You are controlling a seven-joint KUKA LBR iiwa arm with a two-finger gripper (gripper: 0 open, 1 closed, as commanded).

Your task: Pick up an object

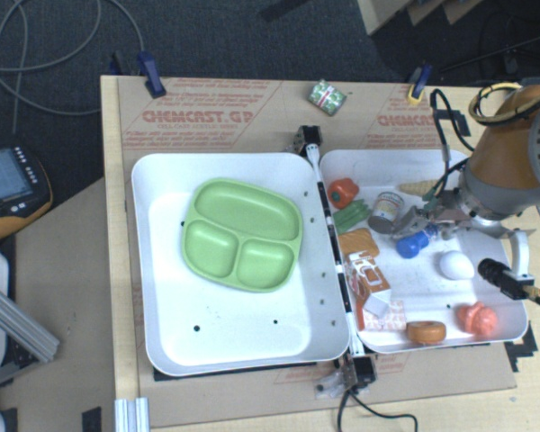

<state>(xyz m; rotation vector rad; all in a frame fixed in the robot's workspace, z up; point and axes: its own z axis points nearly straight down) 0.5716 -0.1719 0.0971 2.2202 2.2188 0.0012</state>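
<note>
The robot arm (513, 151) reaches into the right bin (486, 282), low over the small toys.

Its claw (420, 226) sits near the middle of that bin, by a shiny blue toy (413, 242) and a clear round ring (388, 204); I cannot tell if the claw is apart, together, or on anything. A smooth white egg (454, 264) lies just beside it. An orange lump (343, 191) and a green leafy piece (350, 214) lie by the bin's left wall. A brown bread roll (426, 332) and a pink lump (478, 317) lie along the near edge. The left bin (162, 286) holds a smooth green plate (241, 234) with three dips. Both white bins sit on a brown board (216, 106) with red letters. The floor (207, 16) is dark carpet with grey cables (36, 34).
</note>
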